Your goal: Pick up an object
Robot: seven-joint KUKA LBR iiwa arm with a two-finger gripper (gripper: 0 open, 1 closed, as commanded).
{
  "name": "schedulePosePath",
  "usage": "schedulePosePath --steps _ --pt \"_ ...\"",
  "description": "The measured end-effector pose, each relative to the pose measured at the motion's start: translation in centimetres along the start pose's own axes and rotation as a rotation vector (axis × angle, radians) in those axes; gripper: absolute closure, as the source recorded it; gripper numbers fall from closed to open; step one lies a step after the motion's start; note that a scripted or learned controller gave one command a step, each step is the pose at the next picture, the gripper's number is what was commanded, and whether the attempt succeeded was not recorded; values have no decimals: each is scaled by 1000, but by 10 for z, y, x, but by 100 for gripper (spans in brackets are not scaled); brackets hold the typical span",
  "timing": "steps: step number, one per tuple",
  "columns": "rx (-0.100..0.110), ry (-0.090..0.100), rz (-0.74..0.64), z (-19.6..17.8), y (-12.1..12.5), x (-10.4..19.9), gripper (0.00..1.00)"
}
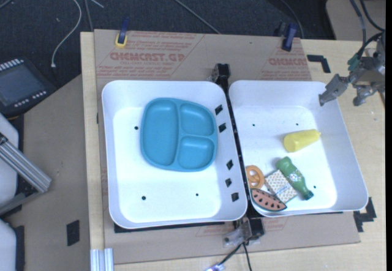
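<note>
Tool (pixel 346 90) open above right bin's far edge; yellow object (pixel 301 139) well apart

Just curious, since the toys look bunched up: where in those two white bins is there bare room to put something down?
Left bin: bare floor below and left of the blue plate. Right bin: bare upper half above the yellow toy. Crowded: its lower-left corner, with pretzel, green bottle and watermelon slice.

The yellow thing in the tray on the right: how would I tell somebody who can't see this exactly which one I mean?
Find the right-hand white bin, the one without the blue divided plate. The yellow object lies alone near its middle, apart from the cluster at the bin's near edge. Unlike the green bottle and pretzel there, it is plain yellow and touches nothing.
</note>
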State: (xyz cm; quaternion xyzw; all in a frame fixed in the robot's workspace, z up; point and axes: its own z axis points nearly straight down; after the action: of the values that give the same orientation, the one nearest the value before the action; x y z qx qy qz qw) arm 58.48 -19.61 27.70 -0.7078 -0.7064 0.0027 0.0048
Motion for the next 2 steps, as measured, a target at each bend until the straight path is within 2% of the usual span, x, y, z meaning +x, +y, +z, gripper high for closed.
schedulePosePath --steps 1,2 --pt "-10 -3 -3 -5 2 0 0" --pt "-5 -1 -1 38 -1 -4 0"
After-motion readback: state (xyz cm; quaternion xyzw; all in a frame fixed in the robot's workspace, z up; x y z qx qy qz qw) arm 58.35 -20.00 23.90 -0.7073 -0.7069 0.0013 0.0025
